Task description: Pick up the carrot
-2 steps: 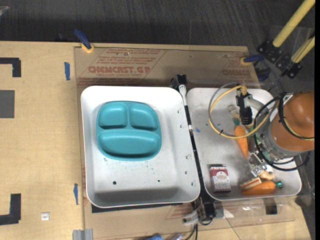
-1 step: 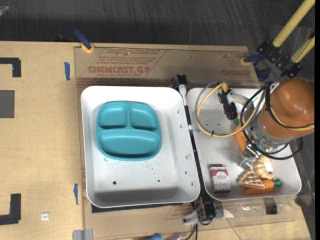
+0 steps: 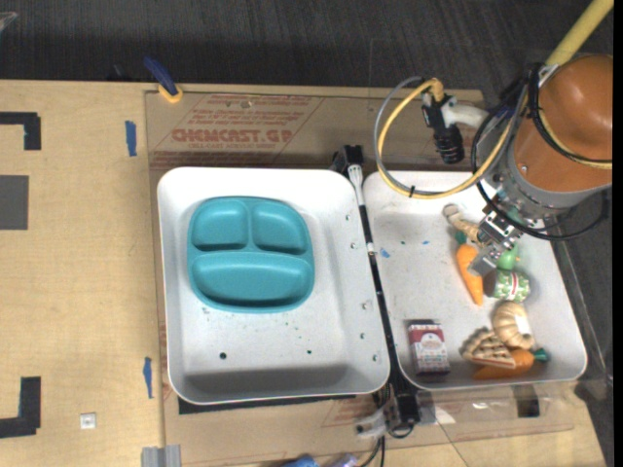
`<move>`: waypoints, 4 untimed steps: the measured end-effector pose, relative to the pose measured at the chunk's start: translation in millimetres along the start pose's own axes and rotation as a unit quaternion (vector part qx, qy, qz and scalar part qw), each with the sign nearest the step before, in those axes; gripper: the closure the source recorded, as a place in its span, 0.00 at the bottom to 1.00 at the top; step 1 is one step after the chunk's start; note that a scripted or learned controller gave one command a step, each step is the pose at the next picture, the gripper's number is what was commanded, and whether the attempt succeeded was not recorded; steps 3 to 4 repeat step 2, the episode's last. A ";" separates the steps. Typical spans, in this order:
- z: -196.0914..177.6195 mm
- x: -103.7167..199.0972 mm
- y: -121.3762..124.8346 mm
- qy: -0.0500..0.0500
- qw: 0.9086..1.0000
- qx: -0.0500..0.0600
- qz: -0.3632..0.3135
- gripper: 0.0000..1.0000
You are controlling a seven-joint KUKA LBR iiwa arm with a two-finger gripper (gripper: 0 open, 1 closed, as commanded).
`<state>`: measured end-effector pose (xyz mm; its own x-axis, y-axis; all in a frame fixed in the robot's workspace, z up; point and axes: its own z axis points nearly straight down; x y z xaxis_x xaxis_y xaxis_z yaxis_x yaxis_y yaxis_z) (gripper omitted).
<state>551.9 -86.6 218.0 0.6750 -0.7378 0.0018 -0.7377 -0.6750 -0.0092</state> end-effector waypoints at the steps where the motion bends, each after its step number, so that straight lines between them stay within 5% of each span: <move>1: 119.9 4.0 19.4 -0.003 1.000 -0.003 0.010 1.00; 2: 129.6 93.6 -11.3 0.000 0.995 0.001 -0.102 1.00; 4: 129.6 93.6 -11.3 0.000 0.995 0.001 -0.102 1.00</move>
